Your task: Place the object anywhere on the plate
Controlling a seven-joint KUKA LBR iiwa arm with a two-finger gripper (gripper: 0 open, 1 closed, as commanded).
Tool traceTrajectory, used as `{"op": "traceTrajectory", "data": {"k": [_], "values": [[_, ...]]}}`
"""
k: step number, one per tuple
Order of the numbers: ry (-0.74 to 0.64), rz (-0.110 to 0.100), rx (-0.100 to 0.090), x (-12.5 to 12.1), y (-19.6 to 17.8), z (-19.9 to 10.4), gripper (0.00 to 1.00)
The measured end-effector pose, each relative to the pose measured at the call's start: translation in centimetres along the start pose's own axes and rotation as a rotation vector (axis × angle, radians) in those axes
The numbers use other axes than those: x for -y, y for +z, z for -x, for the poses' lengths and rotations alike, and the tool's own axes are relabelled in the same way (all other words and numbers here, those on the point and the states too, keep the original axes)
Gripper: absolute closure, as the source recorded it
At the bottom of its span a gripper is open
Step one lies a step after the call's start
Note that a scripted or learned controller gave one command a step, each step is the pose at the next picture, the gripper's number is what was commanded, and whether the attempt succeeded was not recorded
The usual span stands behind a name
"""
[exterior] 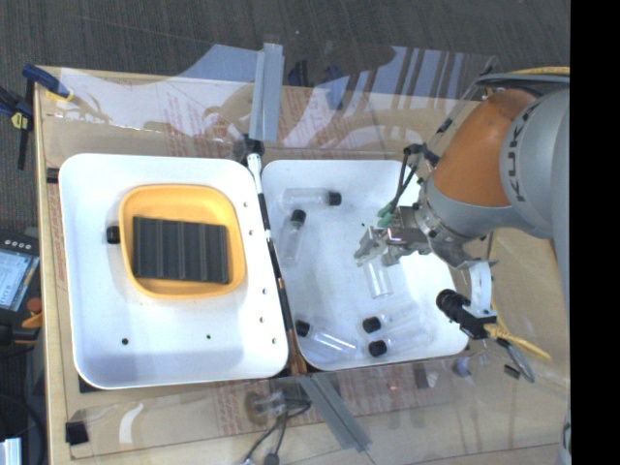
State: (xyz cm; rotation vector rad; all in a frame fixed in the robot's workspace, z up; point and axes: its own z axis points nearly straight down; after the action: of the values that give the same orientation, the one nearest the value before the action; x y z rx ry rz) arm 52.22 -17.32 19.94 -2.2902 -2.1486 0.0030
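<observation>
Two shallow white bins sit side by side on the bench. The left bin (87, 347) holds a yellow plate (180, 201) toward its 12 o'clock side, with a dark ribbed insert (182, 250) lying on the plate's middle. Bare white floor runs along the plate's 6 o'clock side and its 9 o'clock side, so there is open room there; a small black piece (113, 234) sits at the plate's 9 o'clock rim.

The right bin (334, 177) touches the left one along a shared middle edge. Clear plastic vials with black caps are scattered in it: one near 12 o'clock (312, 199), one near 10 o'clock (294, 229), and a cluster along the 6 o'clock edge (373, 337). The bin's centre-left floor is bare.

The arm (504, 168) comes in from 3 o'clock and covers the bin's upper right corner. The gripper (376, 257) hangs over the bin's middle right. A clear vial (377, 279) lies just at the fingertips' 6 o'clock side, touching or nearly so; I cannot tell whether it is between the fingers, nor how wide they stand. It is well apart from the plate, across the shared edge.
</observation>
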Motion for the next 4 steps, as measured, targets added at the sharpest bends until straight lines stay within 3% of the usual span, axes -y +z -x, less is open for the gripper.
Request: {"op": "traceTrajectory", "data": {"k": [1, 2, 3, 4], "values": [[-0.225, 0.001, 0.0, -2.3, -4.5, -3.6, 1.0], [-0.512, 0.002, 0.0, -7.1, -2.3, -6.4, 1.0], [-0.578, 0.001, 0.0, -7.9, -3.7, -12.8, 1.0], [-0.578, 0.001, 0.0, -7.9, -3.7, -12.8, 0.0]]}}
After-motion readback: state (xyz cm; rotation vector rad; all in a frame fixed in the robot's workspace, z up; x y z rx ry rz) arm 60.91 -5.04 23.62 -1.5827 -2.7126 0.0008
